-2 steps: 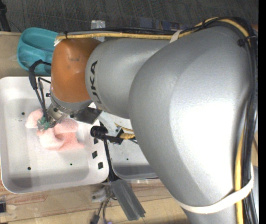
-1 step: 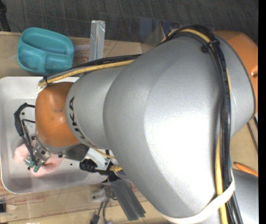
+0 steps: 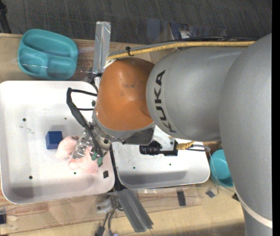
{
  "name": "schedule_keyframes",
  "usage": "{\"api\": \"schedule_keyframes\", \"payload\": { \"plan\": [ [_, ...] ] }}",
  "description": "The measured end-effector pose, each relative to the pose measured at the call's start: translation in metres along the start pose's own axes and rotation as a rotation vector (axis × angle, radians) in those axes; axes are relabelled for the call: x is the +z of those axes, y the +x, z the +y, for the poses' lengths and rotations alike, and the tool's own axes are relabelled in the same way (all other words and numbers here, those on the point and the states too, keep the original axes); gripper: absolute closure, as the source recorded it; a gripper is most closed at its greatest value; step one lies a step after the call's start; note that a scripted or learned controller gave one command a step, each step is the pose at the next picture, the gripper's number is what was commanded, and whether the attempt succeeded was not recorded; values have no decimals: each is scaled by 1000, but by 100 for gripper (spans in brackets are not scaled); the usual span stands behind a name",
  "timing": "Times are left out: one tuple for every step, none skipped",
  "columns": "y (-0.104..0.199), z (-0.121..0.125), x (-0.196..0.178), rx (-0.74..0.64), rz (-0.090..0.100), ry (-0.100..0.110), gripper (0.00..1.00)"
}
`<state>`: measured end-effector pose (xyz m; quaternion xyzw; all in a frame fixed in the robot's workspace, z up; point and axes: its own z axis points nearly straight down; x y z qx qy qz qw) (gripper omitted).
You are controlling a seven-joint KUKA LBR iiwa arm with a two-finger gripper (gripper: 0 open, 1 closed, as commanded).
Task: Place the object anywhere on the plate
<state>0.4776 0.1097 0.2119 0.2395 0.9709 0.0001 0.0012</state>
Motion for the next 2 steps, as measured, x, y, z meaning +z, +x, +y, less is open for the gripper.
{"api": "schedule_keyframes", "payload": {
  "plan": [
    [-62,-17,21,-112,1,0,100],
    [-141,-9,21,-117,2,0,100]
  ]
}}
